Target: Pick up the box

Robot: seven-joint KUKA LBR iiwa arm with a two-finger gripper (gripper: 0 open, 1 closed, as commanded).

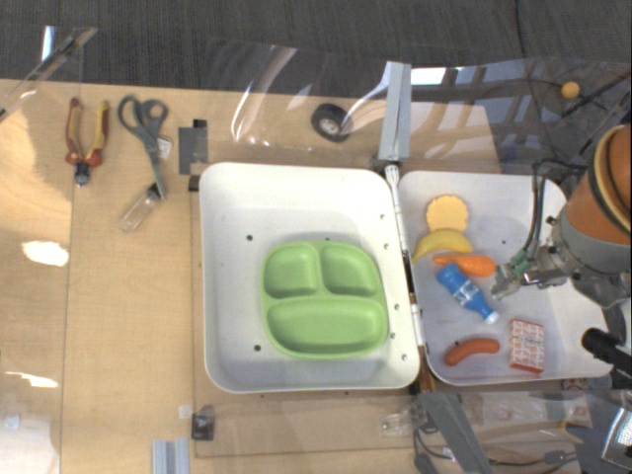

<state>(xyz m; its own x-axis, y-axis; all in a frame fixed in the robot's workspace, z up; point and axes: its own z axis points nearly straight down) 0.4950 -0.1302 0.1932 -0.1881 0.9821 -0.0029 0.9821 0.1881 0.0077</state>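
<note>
The table (118, 344) carries two shallow white bins side by side. The left bin (227, 265) holds a green plate with three compartments (324, 298), lying flat near the middle. The right bin (553, 354) holds several small things: a round yellow piece (447, 210) near the far side, a yellow banana (441, 244) just below it, an orange carrot (469, 263) touching the banana's lower edge, a blue bottle (466, 292) lying on its side at a slant, and a red-brown sausage (471, 351) near the front wall. The box (526, 346), small, red and white with a pattern, lies flat in the front right part of this bin, just right of the sausage and apart from the bottle. The arm (602, 215) enters from the right, and its end effector (513, 275) hovers over the right bin, just right of the bottle and above the box in the view, with nothing visible between its fingers; whether they are open or closed I cannot tell. On the bare table left of the bins lie red pliers (83, 138) and grey scissors (148, 136), and a roll of tape (331, 119) sits behind the bins.
</note>
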